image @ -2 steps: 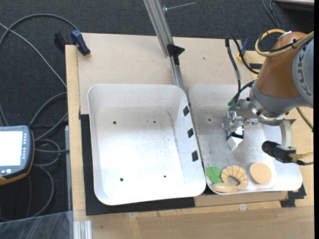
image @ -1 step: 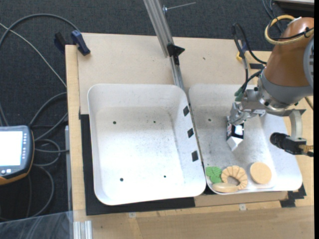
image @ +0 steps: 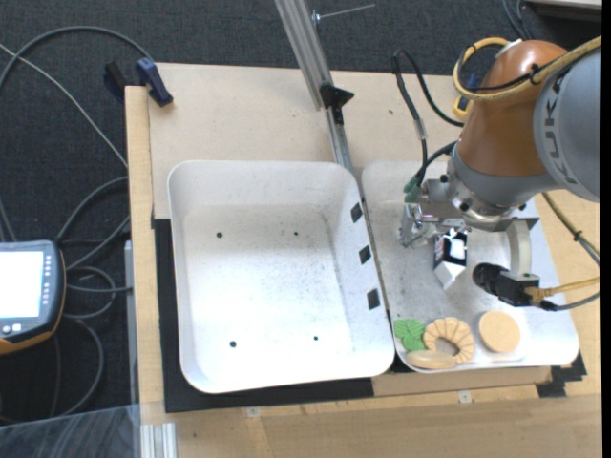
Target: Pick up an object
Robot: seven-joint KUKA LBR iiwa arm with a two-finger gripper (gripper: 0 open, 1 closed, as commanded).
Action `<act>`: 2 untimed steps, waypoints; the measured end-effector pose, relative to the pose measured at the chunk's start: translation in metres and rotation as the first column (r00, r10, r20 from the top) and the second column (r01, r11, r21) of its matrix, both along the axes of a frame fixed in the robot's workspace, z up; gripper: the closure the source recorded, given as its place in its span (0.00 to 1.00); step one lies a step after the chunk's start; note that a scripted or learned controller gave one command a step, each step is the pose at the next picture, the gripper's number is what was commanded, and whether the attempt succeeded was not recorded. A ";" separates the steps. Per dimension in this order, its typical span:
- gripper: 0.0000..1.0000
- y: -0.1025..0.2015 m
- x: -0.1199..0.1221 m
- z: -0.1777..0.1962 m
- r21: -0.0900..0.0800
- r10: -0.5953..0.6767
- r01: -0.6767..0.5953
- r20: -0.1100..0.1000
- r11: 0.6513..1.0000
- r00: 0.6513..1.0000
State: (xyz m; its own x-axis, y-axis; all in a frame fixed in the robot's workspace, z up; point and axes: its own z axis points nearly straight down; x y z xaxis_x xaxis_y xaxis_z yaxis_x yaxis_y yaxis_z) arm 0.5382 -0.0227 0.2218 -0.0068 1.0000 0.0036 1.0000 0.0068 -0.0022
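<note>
just below the gripper (image: 449, 256), toward the near rim: green piece (image: 410, 333), ridged tan ring (image: 450, 339), round tan disc (image: 499, 332), none lifted yet; grip state impossible to tell.

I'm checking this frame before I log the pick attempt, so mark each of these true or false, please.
1. The arm is over the right bin. True.
2. The green object lies in the left bin. False: it lies in the right bin, at its near edge.
3. The ridged tan ring sits between the green object and the round tan disc. True.
4. The round tan disc is clamped in the gripper. False: it lies on the bin floor, apart from the gripper.
5. A blue clamp sits at the bench's far left corner. True.
</note>
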 end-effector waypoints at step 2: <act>1.00 0.106 -0.027 0.012 0.000 0.002 -0.002 0.003 1.000 1.000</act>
